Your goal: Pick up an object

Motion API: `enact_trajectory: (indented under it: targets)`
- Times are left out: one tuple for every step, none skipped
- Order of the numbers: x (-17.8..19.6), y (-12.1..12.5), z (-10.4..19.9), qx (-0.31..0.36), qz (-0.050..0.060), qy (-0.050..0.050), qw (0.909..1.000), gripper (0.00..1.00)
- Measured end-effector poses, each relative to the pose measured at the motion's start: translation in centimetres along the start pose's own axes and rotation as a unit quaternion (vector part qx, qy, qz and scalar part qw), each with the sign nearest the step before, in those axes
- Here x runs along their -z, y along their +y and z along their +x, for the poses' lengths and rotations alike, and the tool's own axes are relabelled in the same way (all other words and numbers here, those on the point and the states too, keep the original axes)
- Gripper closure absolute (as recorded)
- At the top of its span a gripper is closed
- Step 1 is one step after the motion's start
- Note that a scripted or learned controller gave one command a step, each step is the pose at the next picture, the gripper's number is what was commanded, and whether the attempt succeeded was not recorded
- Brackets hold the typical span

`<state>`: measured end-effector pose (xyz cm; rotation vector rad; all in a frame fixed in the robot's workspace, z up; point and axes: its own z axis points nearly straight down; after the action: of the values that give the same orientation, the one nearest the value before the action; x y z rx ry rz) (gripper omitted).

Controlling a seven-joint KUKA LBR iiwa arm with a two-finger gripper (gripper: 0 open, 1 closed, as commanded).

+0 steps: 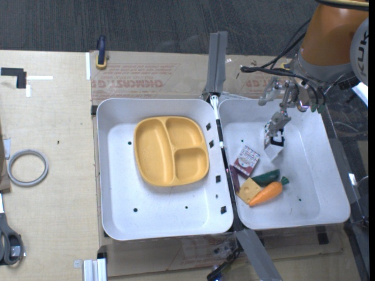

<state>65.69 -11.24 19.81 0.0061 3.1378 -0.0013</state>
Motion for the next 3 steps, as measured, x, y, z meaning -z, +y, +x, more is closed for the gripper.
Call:
enact_trajectory:
  targets:
    - [2.8, -6.4, 0.8, -0.023, 0.000, -0.001, 0.9997, 0.00]
    - [1.0, -7.9, 0.1, -0.150, 0.000, -0.001, 0.9887, 0.00]
    - [-3.7, -4.4, 0.7, -0.286, 0.000, 0.000, 0.9583, 0.00]
